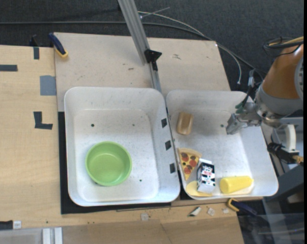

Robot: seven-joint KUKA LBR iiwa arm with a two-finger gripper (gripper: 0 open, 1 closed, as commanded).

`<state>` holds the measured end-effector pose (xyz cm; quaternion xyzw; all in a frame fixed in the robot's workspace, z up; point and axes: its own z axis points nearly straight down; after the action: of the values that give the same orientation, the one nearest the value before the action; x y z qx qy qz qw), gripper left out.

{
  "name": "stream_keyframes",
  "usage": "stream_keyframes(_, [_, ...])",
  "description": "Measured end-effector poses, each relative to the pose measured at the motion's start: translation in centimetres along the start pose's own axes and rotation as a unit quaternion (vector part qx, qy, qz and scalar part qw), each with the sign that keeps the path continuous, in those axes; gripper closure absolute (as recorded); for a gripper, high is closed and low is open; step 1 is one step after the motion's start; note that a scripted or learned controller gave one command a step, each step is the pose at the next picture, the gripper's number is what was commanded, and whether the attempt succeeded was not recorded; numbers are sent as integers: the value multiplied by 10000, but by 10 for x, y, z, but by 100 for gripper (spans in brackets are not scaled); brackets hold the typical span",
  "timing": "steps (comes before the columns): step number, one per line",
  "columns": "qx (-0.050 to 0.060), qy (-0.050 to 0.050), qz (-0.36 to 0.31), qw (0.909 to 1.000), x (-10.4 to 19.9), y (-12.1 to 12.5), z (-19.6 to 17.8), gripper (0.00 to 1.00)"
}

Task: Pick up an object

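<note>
Glossy plastic green bowl (108, 162); bench (21, 136) looks matt wood.

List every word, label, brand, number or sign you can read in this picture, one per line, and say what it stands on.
No text can be read here.
Small carton in the right bin: a black-and-white print, too blurred to tell whether it holds letters.
Pizza slice toy, green bowl, yellow block: no markings seen.
</note>
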<state>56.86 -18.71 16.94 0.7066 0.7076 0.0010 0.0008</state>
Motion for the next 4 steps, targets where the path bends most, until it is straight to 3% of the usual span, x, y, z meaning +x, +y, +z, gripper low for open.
stream_keyframes(2, [-16,-3,-2,10000,0,2,-109,100])
stream_keyframes(4, [33,14,-28,10000,117,4,-95,100])
